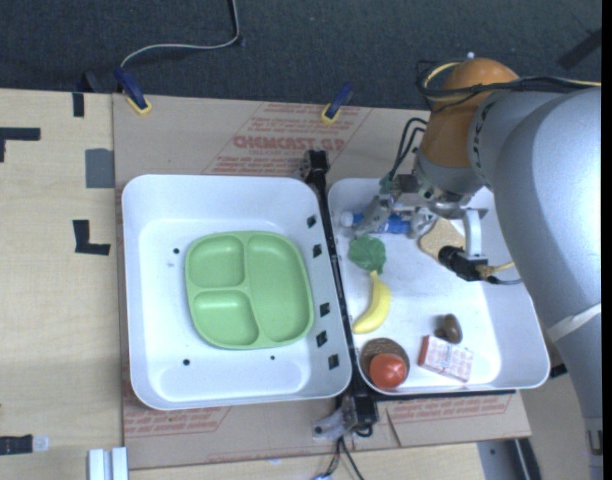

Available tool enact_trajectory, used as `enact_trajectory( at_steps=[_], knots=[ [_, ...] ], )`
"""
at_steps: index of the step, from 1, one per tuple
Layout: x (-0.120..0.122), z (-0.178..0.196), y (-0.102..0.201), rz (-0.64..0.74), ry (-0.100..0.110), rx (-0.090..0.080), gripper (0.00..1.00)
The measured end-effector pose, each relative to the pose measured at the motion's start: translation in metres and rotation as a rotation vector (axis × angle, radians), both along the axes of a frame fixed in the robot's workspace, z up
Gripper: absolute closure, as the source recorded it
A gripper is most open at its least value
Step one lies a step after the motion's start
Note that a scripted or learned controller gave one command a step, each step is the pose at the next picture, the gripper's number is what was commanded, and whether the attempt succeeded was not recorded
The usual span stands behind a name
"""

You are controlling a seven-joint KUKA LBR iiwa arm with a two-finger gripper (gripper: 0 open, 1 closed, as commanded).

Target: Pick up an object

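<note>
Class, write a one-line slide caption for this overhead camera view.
KUKA arm's gripper hovers over the right bin near a green broccoli piece, banana and tomato; left bin holds a green divided plate.

The setting was a robotics lab. Two white bins (146,268) sat on cardboard sheeting (266,143) clamped to the table (36,268), with black tape markers (86,238) and a loose cable (186,43).

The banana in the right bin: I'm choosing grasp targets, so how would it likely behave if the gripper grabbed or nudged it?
The banana looks smooth and glossy, so it may slip between hard fingers. Its curved shape lying flat suggests it would pivot or slide, not roll, if pushed. It lies close to the green leafy item and the bin divider, so a nudge could jam it there.
</note>
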State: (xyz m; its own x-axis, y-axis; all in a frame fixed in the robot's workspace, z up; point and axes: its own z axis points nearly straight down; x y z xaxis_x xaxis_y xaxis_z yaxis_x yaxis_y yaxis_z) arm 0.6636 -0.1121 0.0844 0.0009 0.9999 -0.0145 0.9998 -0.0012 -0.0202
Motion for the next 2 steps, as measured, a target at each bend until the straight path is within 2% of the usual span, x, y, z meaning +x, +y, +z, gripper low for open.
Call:
enact_trajectory(
  at_steps=[1,2],
  knots=[
    [0.001,0.0,-0.005,0.003,-0.002,0.01,0.0],
    [0.003,0.0,-0.026,0.006,-0.002,0.021,0.0]
  ],
)
